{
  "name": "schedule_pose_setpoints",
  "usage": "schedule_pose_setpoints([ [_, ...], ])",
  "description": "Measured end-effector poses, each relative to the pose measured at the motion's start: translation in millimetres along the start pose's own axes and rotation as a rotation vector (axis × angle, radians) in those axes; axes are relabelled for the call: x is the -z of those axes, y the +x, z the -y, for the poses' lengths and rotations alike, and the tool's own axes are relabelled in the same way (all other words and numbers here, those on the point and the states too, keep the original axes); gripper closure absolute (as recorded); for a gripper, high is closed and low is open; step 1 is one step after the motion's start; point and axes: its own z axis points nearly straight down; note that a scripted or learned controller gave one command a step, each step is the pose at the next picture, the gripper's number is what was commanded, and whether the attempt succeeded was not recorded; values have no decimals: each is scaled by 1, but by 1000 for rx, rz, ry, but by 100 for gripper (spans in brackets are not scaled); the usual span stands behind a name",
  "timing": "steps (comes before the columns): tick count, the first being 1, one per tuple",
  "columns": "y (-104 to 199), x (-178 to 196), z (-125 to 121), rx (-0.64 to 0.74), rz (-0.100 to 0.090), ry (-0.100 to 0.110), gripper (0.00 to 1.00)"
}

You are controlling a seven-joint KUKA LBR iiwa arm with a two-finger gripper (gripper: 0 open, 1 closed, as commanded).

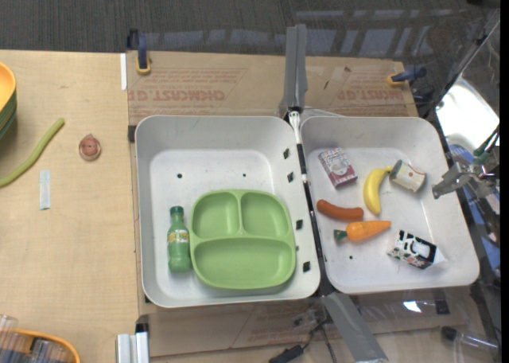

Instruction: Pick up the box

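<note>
Box [337, 168] was the pink and white carton lying flat near the back left of the right bin [456, 230], close to the divider where the 2 bins met and touching nothing else, so it had open floor on every side, which I'd guess made it the easiest thing in there to come down on. (There was also a small beige carton [408, 177] by the tip of the banana [374, 189] and a black and white packet [413, 250] toward the front, so "the box" was a bit ambiguous, but the pink one looked most like 1 to me.) The gripper [453, 181] sat at the right rim of that bin, well apart from the pink box and much nearer the beige carton, with the banana between it and the target. It was holding nothing that I could see, and I honestly couldn't tell whether the claw was spread or pressed together, too blurry out at that edge. The sausage [339, 211] and carrot [362, 231] lay in front of the box, near but not crowding it. The left bin [151, 194] had just the green plate [241, 240] and a green bottle [179, 240] lying beside it, out of the way.
</note>
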Motion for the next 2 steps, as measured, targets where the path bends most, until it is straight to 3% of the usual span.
schedule_pose_setpoints([
  [1, 125, -60, -4, -37, 1, 0, 0],
  [2, 131, -59, -58, 3, 1, 0, 0],
])
